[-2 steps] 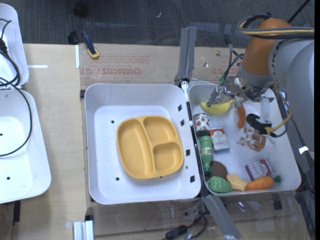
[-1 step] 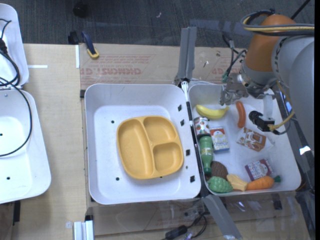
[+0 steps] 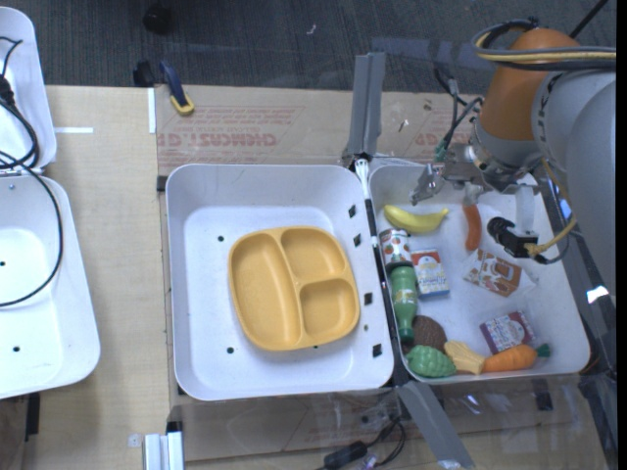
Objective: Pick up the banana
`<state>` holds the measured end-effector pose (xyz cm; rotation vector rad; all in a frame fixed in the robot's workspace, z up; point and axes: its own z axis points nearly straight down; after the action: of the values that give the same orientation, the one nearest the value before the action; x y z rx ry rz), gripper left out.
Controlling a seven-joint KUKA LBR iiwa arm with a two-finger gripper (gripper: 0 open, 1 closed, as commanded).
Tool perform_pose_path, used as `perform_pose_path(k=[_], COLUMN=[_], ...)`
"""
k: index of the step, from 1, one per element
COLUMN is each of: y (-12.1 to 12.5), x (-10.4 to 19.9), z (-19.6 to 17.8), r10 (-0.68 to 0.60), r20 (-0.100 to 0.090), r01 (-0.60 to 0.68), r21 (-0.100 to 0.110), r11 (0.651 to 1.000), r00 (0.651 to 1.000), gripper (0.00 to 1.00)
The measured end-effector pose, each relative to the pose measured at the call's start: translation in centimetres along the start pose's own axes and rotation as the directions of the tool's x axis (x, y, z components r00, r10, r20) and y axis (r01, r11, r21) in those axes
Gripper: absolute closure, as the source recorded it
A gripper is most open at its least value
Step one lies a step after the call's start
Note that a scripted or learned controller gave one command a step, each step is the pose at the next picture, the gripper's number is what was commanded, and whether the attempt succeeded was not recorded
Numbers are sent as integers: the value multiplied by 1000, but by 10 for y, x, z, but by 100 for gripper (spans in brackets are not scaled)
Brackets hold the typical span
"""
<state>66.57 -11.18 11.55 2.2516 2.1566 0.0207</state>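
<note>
The yellow banana (image 3: 416, 218) lies on its side in the far left corner of the right bin (image 3: 568, 302), close to the wall between the two bins. My gripper (image 3: 427, 184) hangs just above and behind the banana's middle, apart from it. It hangs from the grey arm with the orange band (image 3: 519, 76), which reaches in from the right. Nothing is seen held in it.
Near the banana are a red sausage (image 3: 472, 225), a small can (image 3: 394, 246), a green bottle (image 3: 403, 292) and a little box (image 3: 429, 272). Snack packets (image 3: 493, 274), a carrot (image 3: 509, 358) and green produce (image 3: 429, 362) lie nearer the front. The left bin (image 3: 196, 262) holds a yellow divided plate (image 3: 294, 287).
</note>
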Motion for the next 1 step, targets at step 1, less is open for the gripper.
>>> perform_pose_path(k=[1], y=[-14], x=[17], z=[20], r10=[-180], r20=[-9], r01=[181], r21=[20], r11=[983], r00=[984], gripper=[0])
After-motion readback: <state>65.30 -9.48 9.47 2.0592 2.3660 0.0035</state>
